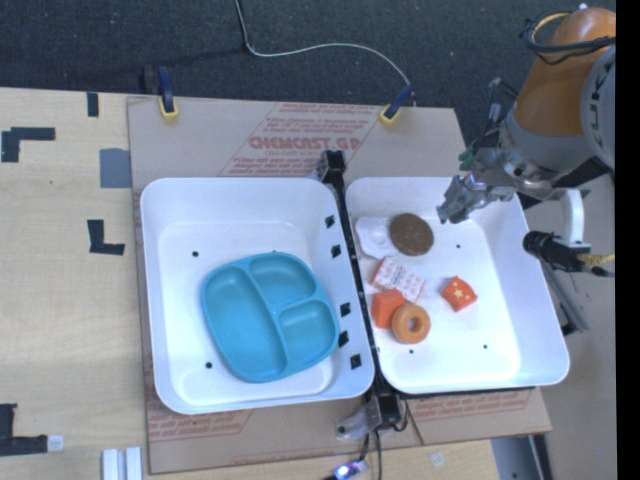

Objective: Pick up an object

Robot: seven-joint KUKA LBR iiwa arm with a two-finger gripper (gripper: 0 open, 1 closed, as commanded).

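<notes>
Inside the right bin [500, 358] lie the small things that could be picked. Taking the brown disc [411, 234] as the mark, it sits near the bin's far left part. A white piece [374, 236] lies touching its left side. Nearer the camera from the disc is a red-and-white packet [399, 277], and beyond that an orange piece [386, 308] with a tan ring [410, 324] leaning against its right side. A red-orange block [458, 293] lies apart, nearer the camera and to the right of the disc.

Just right of the disc, a little farther back, hangs the gripper [458, 203] over the bin's far edge, with nothing seen between its fingers; whether they are spread or closed I cannot tell.

Left of the disc, past the divide, the left bin [170, 218] holds a blue tray [268, 314] with three compartments. Both bins rest on a cardboard sheet [290, 138] on the counter [60, 268].
</notes>
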